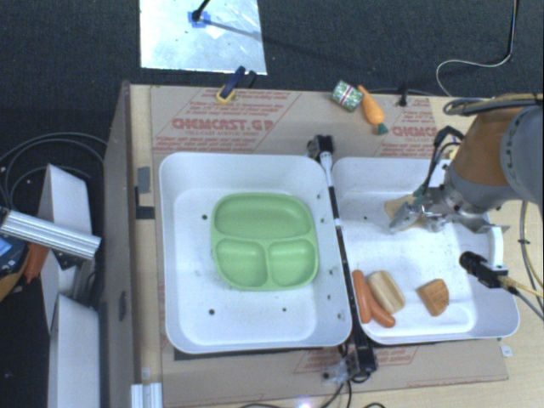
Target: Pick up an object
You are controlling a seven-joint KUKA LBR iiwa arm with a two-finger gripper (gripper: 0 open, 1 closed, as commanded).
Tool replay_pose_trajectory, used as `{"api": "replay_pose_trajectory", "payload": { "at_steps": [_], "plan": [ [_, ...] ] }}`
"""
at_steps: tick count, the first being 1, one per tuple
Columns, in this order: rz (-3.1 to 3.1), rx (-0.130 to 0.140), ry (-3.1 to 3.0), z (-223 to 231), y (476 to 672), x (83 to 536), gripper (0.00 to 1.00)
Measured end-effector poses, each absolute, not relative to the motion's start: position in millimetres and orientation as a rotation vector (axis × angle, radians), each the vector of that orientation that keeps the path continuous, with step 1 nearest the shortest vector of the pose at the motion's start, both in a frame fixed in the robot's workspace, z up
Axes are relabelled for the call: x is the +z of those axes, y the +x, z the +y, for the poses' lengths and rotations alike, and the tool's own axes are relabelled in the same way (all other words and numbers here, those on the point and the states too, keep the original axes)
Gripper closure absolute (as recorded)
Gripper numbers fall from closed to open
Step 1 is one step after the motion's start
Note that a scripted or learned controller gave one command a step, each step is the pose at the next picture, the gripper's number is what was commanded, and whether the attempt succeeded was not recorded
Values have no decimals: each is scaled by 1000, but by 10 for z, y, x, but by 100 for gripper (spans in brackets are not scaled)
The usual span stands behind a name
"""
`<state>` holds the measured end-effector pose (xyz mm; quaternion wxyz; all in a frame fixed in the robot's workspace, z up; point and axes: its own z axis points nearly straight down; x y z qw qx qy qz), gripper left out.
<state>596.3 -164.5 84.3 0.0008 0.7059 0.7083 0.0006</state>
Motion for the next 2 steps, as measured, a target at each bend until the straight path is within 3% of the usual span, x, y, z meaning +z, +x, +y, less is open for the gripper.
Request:
{"api": "replay_pose_trajectory", "payload": {
  "at_steps": [1, 2],
  "plan": [
    [2224, 4, 2215, -1301, 6419, 852, 0],
    [2224, 3, 2215, -1197, 6456, 851, 0]
  ]
}}
